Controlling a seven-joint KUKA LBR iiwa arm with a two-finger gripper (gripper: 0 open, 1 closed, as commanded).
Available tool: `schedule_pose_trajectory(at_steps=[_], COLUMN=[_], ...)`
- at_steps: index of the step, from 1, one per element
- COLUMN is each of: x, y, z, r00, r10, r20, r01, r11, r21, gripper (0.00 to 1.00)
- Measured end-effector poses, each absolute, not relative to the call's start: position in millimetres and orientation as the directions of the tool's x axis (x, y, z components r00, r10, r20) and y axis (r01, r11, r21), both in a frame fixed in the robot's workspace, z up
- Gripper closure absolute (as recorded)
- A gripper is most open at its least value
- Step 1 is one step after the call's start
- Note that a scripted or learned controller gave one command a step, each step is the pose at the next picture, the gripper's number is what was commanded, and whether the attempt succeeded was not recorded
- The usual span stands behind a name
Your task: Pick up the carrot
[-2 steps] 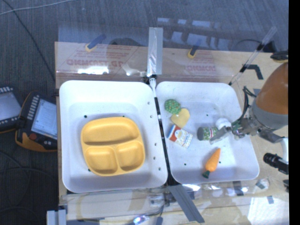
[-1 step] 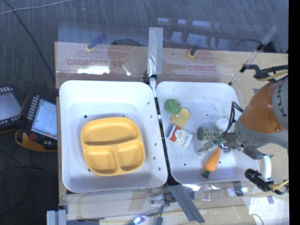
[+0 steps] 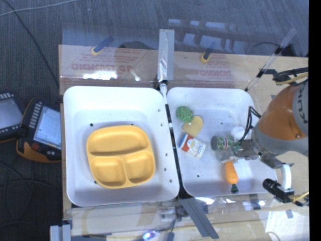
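Right of centre in the right bin [image 3: 210,97], the hand [image 3: 239,152] sits low at the end of the grey arm [image 3: 281,129]; cannot tell its opening or whether it has anything (too dark and small). Carrot [image 3: 230,173] lies just at 7 o'clock of the hand, orange body with green end pointing to 6 o'clock, apparently not gripped. Small can [image 3: 220,143] sits at 10 o'clock of the hand, very close. Further out: red-white packet [image 3: 193,146], yellow piece [image 3: 193,125], green ball [image 3: 184,114]. Left bin [image 3: 75,104] holds a yellow divided tray [image 3: 120,155]. Best approach: shift toward 7 o'clock, straddle the carrot across its narrow width, avoid the can.
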State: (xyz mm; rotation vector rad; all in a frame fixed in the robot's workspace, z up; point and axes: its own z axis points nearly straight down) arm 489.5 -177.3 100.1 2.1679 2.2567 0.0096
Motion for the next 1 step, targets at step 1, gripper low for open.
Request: schedule_pose_trajectory(at_steps=[1], x=[515.7], y=[-135.7], z=[208.0], r00=[-0.032], r10=[0.999], r20=[-0.003], r01=[0.999], r11=[0.032], r21=[-0.003], gripper=[1.00])
